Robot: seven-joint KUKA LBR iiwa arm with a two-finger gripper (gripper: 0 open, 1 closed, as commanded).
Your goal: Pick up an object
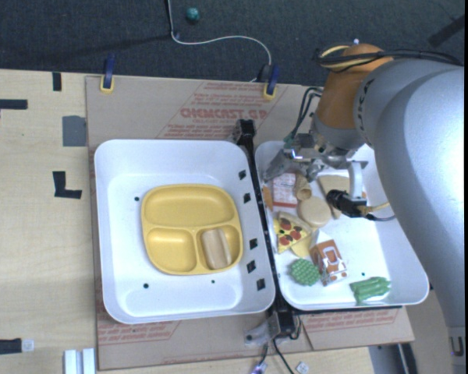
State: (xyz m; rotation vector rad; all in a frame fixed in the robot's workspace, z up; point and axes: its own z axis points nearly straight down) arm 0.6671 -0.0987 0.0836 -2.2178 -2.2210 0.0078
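Two white bins sit side by side. In the right bin [402, 275], nearest, lie green beans [370, 288], a green disc [303, 271], an orange carton [329, 260] and a pizza slice [290, 232]; farther back, a tan round toy [315, 211], probably light, stiff and smooth, best pinched across its width. The gripper [306, 162] hovers just beyond it; open or closed, I cannot tell. The left bin [117, 209] holds a yellow tray [189, 228] carrying a bread roll [215, 248].

Along the top of the frame I am seeing a white cable [218, 39] looping over dark carpet [62, 14], a teal ball [192, 12] lying near it. A yellow clamp [107, 79] and a blue clamp [271, 84] are pinching the cardboard sheet [210, 111]. Black tape marks [6, 111] are sitting at the left.
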